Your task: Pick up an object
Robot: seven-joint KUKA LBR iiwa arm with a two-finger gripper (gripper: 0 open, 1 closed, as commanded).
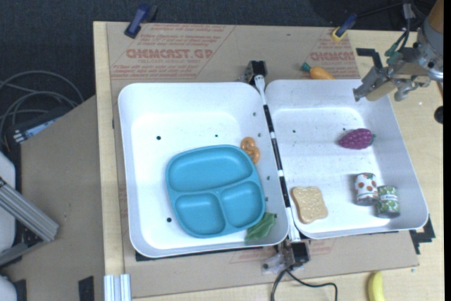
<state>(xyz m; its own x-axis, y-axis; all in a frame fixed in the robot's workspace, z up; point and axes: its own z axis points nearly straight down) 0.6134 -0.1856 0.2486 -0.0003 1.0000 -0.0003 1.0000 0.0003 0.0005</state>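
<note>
My gripper point(382, 90) hovers over the far right corner of the right bin point(310, 99), open, with nothing between its fingers. Below it in that bin a purple bunch of grapes point(355, 139) lies apart from the fingers. Nearer the front are a slice of toast point(309, 203), a small white spotted can point(365, 188) and a green can point(386, 200) touching it. The left bin point(141, 116) holds a blue divided plate point(215, 190), a small orange item point(249, 147) by the divider and a green leaf point(261, 228) at the front.
A carrot point(318, 71) lies on the board behind the right bin. A yellow banana point(375, 287) sits off the bench's front right. A blue clamp point(141, 20) and a yellow-blue clamp point(344, 27) grip the board's far edge. Cables lie on the floor at left.
</note>
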